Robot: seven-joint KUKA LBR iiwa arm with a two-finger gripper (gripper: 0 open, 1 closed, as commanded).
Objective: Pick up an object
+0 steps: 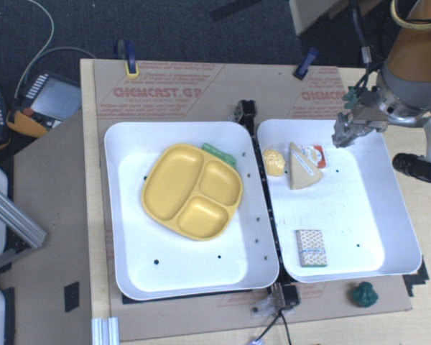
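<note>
Tool (345, 136) above right bin's (388, 192) far edge, near wedge (302, 171)

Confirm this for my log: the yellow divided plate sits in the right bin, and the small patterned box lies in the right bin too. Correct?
Not quite. The camera view shows the yellow divided plate in the left bin, not the right. The small patterned box does lie in the right bin.

Two bins share a cardboard-topped bench

A brown printed cardboard sheet (201, 85) covers the bench (57, 192). On it sit a left white bin (129, 264) and a right white bin (395, 214), side by side. A small green object (363, 294) lies near the sheet's front right corner.
</note>
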